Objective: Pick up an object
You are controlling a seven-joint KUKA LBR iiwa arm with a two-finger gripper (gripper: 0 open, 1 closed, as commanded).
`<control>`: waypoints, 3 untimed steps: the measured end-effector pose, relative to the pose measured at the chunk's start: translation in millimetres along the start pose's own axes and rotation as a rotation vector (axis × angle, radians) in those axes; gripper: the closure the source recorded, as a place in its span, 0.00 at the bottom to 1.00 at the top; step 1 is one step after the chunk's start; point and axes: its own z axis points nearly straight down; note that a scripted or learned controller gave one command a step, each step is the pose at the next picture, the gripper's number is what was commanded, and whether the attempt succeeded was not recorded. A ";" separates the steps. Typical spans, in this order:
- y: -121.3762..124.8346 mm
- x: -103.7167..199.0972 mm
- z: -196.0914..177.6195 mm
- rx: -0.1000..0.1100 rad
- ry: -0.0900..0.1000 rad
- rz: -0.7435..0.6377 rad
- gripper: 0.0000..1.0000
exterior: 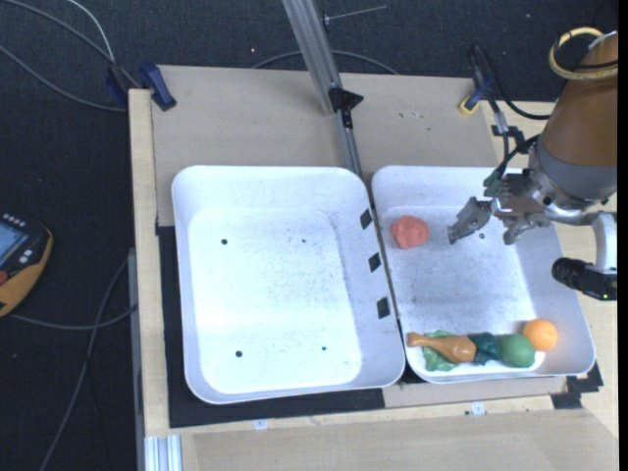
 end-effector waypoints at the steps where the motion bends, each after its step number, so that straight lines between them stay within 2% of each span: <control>1: -54.8 -43.8 124.9 0.009 0.000 0.004 0.00; 2: -51.2 -42.0 110.5 -0.001 0.000 0.000 1.00; 3: -66.3 28.1 143.8 -0.001 0.000 -0.003 1.00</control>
